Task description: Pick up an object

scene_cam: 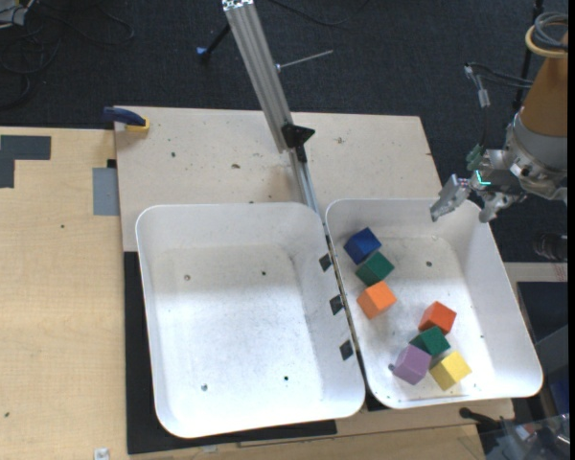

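Several coloured blocks lie in the right bin: a blue one, a dark green one and an orange one along its left side. Toward the front lie a red-orange block, a green one, a purple one and a yellow one. My gripper hovers above the bin's back right corner, open, with nothing between its fingers, well away from the blocks.
The left bin sits beside the right one, joined along a divider with black clips. A slanted aluminium bar rises from behind the bins. A blue and yellow clamp rests at the bench's back left.
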Controlling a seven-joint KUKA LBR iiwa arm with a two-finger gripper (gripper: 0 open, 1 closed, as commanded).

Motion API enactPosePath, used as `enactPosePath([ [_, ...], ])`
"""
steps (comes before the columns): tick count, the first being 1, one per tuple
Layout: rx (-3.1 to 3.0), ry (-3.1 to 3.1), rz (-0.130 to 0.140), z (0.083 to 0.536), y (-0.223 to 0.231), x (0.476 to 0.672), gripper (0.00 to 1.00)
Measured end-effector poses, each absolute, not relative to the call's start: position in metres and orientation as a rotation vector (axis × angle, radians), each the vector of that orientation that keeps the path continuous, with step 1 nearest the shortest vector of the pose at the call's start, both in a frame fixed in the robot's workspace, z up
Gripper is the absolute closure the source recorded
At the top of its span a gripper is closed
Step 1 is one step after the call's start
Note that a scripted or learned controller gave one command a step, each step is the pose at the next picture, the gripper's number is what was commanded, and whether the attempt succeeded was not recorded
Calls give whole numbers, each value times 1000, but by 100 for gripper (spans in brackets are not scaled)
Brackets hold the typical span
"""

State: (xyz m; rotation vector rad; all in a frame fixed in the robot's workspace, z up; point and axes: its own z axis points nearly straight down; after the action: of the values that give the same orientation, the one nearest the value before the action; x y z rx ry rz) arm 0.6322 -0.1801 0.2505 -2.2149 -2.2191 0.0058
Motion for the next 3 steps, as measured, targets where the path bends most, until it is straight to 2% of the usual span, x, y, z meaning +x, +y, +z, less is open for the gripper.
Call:
enactPosePath([
  [1, -2215, -2225, 4, 253, -180, 633, 0],
  [3, -2214, -2219, 6, 138, -178, 641, 0],
])
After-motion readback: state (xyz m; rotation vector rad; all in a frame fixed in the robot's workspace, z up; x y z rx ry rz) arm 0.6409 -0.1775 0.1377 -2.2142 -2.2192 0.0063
